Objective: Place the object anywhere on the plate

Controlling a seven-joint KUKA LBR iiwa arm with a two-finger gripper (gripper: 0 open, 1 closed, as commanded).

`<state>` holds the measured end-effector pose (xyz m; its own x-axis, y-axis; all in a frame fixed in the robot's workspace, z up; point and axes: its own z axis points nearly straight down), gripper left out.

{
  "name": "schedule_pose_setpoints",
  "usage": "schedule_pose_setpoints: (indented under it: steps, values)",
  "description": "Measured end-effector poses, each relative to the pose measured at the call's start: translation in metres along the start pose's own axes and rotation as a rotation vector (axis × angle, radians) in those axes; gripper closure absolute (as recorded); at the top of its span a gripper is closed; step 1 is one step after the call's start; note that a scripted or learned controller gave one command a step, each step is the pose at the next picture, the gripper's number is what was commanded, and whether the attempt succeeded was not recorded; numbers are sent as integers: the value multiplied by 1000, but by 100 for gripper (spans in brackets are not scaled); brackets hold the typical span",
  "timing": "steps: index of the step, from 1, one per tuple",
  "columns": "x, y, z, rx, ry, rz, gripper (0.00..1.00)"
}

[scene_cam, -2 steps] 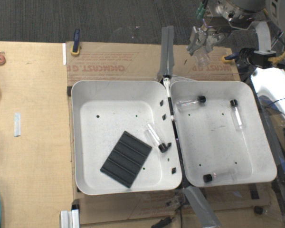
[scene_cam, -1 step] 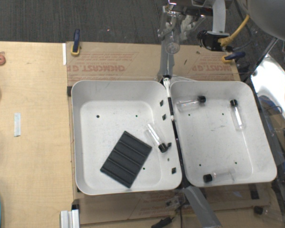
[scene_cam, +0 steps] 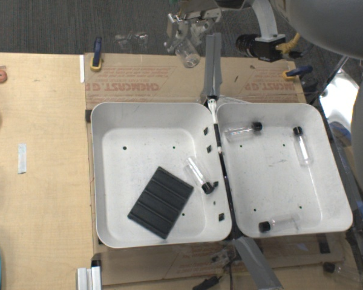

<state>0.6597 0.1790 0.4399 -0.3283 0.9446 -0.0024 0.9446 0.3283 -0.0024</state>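
Observation:
The plate [scene_cam: 161,201] is a black ribbed rectangle lying at a slant in the left bin [scene_cam: 109,162], toward its front. A clear tube with a black cap [scene_cam: 198,174] lies just to the plate's right in that bin. My gripper [scene_cam: 187,38] hangs high over the cardboard behind the bins, near the top of the view. It is shut on a clear tube [scene_cam: 190,56], whose rounded end sticks out below the fingers. The gripper is far behind the plate and a little to its right.
The right bin [scene_cam: 327,180] holds three more clear tubes with black caps: one at the back left [scene_cam: 242,130], one at the back right [scene_cam: 300,144], one at the front [scene_cam: 277,224]. A grey bar [scene_cam: 212,65] rises behind the seam between the bins.

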Motion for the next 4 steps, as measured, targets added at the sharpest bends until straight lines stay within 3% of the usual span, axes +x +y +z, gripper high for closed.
schedule_pose_setpoints:
  steps: [1,2,4]
  values:
    - [-1,1,-7,3,-2,0,100]
    - [37,13,0,-1,0,-366,100]
    - [35,15,-16,1,-3,-365,100]
